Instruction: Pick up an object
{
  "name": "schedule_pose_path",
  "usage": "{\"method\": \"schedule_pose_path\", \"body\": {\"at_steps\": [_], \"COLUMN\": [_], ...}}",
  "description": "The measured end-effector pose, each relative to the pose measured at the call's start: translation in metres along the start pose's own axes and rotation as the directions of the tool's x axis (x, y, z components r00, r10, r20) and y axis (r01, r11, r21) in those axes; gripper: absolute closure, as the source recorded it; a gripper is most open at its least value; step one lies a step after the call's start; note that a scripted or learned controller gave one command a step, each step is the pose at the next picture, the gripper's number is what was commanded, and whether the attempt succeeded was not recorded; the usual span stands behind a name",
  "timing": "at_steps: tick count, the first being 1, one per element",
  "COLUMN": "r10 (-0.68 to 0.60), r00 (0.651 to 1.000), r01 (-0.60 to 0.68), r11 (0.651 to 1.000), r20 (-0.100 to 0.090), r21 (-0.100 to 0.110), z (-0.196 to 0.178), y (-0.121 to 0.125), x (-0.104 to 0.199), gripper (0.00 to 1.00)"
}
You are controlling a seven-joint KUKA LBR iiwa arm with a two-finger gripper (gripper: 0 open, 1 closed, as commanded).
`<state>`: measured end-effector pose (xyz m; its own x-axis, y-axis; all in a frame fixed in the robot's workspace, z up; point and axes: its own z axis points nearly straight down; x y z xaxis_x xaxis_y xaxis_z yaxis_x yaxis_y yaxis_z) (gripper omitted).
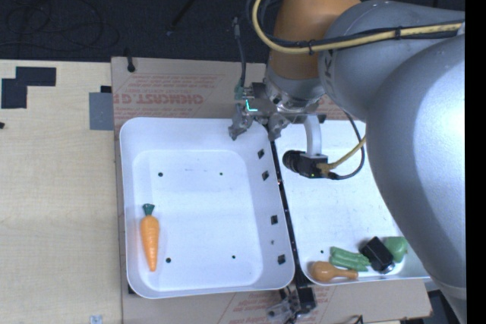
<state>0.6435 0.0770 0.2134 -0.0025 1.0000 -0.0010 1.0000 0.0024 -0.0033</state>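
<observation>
An orange carrot (149,240) with a green top lies in the left bin (197,134), near its front left corner. My gripper (255,128) hangs over the far end of the divider between the two bins. It is open, with nothing between its fingers. In the front corner of the right bin (334,205) lie an orange pear-shaped toy (331,272), a green pod (348,259), a black block (377,254) and a green piece (396,246). The carrot is far from the gripper, toward the front left.
The large grey arm covers the right side of the view and part of the right bin. A black cable plug (304,163) dangles over the right bin. Brown cardboard (182,91) lies under the bins on a wooden bench (53,186).
</observation>
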Motion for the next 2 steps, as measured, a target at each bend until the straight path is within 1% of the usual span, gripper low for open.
{"method": "schedule_pose_path", "body": {"at_steps": [1, 2], "r10": [-0.001, 0.003], "r00": [1.000, 1.000], "r01": [0.001, -0.003], "r11": [1.000, 1.000], "r20": [-0.001, 0.001], "r21": [-0.020, 0.017], "z": [-0.184, 0.037], "y": [0.001, -0.004], "x": [-0.026, -0.015], "gripper": [0.00, 0.00]}}
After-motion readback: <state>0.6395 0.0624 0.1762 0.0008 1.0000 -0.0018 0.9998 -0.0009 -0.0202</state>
